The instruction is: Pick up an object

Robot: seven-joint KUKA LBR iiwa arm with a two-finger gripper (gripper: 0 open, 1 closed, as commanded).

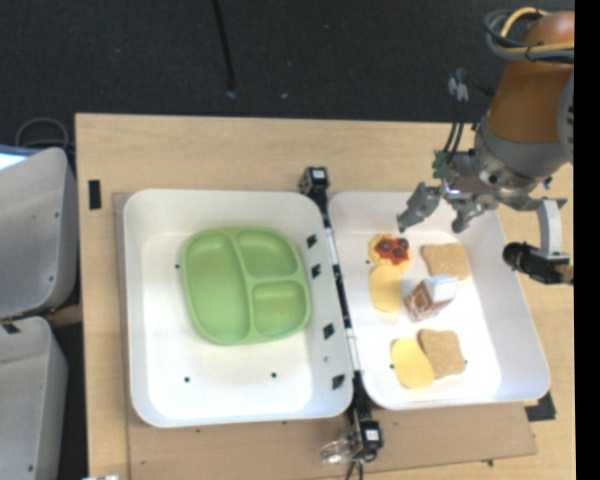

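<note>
My gripper (442,213) hangs over the back of the right bin (520,353), its two grey fingers spread open with nothing between them. Just in front of it lie a small red and yellow piece (391,249), a slice of toast (446,260) and a pale yellow round (385,290). A small brown and white carton (428,297) sits in the middle of the bin. Nearer the front, another yellow round (412,364) lies beside a second toast slice (444,351).
The left bin (150,378) holds a green divided plate (246,284). A black clip (313,179) sits at the back where the two bins meet. The arm's orange band (527,98) rises at the right, with a black fitting (536,261) beside the right bin's edge.
</note>
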